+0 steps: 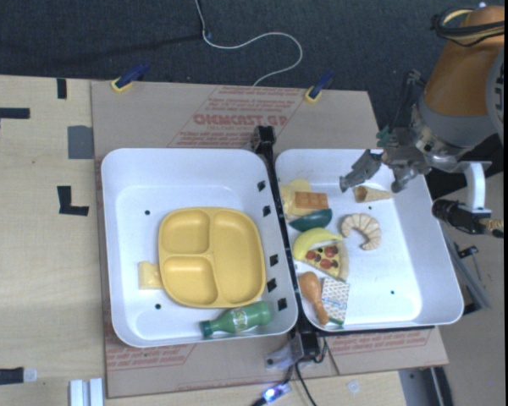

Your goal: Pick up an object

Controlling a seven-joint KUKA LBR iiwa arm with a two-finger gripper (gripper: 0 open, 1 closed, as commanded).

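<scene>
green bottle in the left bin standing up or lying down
Lying down: the green bottle rests on its side along the left bin floor, below the yellow plate.

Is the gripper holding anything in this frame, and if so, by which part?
Nothing is held. The two-finger gripper hangs open above the right white bin, its fingers spread over a small pale wedge-shaped toy lying on the bin floor.

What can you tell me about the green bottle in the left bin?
The green bottle looks like glossy toy plastic with a pale label band around its middle. It lies on its side along the left bin's near wall, neck pointing toward the divider, just below the yellow divided plate and close to or touching its edge.
</scene>
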